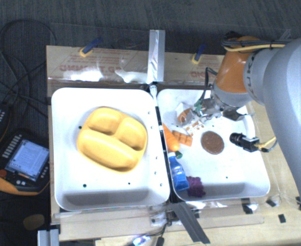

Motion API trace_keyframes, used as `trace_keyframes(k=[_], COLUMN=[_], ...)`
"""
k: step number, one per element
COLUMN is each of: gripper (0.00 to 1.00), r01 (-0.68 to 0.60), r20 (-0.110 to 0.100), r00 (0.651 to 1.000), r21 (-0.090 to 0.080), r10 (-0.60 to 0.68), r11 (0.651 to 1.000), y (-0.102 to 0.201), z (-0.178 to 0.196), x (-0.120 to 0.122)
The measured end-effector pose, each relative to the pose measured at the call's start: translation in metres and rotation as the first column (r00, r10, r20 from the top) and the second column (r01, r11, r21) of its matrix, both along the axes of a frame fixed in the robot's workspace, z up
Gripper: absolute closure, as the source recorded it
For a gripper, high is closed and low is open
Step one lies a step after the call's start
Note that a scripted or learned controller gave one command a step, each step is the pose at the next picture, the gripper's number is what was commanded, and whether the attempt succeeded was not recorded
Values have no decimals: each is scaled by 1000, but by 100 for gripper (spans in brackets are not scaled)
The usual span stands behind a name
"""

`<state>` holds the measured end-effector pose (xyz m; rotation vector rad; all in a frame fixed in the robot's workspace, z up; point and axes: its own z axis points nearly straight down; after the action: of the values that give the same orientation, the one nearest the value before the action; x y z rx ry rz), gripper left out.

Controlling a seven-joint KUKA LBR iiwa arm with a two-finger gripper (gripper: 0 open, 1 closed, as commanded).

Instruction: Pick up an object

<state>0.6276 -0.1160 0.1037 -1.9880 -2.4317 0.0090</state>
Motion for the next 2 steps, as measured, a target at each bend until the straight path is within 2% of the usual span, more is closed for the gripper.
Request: trace_keyframes(k=[1,2], gripper=[100,100], r01=[160,50], r20=[-18,-10], r00=[987,999], r21=[-1,1], r10=[-160,-50], r11=[987,999], y=[49,-9], z=[77,30], x=[36,18])
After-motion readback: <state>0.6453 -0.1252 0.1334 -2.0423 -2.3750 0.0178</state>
